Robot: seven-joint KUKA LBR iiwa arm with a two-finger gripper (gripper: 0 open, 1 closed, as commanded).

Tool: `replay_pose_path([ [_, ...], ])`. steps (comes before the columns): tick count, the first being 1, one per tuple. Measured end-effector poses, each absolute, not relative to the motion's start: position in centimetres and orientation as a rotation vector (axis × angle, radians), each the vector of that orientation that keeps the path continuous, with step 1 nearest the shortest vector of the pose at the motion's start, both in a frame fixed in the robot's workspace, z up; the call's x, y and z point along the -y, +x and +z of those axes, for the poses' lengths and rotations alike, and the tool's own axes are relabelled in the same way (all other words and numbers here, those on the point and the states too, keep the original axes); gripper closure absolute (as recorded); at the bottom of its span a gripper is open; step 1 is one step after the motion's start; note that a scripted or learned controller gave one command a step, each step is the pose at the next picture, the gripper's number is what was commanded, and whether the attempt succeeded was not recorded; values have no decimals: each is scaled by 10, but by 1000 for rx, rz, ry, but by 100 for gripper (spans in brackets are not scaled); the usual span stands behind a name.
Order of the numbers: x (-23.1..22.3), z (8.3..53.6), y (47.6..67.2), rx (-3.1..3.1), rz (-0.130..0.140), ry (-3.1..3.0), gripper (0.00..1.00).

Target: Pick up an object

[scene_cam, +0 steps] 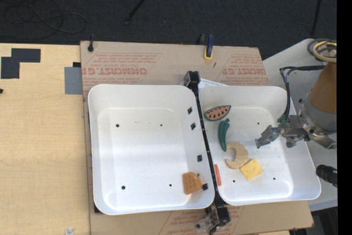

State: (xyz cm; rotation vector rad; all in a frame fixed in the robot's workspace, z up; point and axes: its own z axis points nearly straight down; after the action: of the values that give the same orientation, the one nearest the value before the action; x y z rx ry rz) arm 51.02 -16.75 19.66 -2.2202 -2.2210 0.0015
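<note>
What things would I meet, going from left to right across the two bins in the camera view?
Left bin → brown waffle-like piece → slim orange piece → yellow block → gripper.

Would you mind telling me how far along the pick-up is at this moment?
Nothing looks picked yet. The gripper sits low over the right bin with nothing between its fingers. The yellow block, tan crescent, green piece and watermelon slice all lie in the bin. Grasping and lifting one remains.
</note>
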Motion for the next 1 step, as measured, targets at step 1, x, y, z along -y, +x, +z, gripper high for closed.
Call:
replay_pose_path([
  [1,143,119,506,2216,6,-2213,0],
])
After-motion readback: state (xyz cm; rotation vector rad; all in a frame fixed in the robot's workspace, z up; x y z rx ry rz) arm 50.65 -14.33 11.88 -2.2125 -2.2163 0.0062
